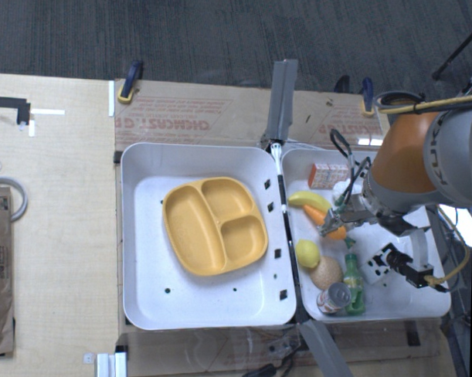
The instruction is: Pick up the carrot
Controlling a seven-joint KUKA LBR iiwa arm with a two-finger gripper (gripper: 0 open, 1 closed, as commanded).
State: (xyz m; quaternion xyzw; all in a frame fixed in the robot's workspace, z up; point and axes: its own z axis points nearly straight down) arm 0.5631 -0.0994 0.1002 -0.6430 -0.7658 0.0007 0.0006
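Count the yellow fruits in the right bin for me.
2: a banana by the bin's left wall, just above the carrot, and a lemon lower down. The arm may hide others.

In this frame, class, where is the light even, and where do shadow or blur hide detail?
Camera view: even light, sharp yellow plate in the left bin; soft shadow along that bin's walls; the arm shades the gripper and carrot, where detail blurs.

Grey cylindrical robot arm [454, 153] with 1 broad orange band [403, 163] above the wrist; black cables [347, 149] are looped beside a metallic 2-finger gripper [333, 224].
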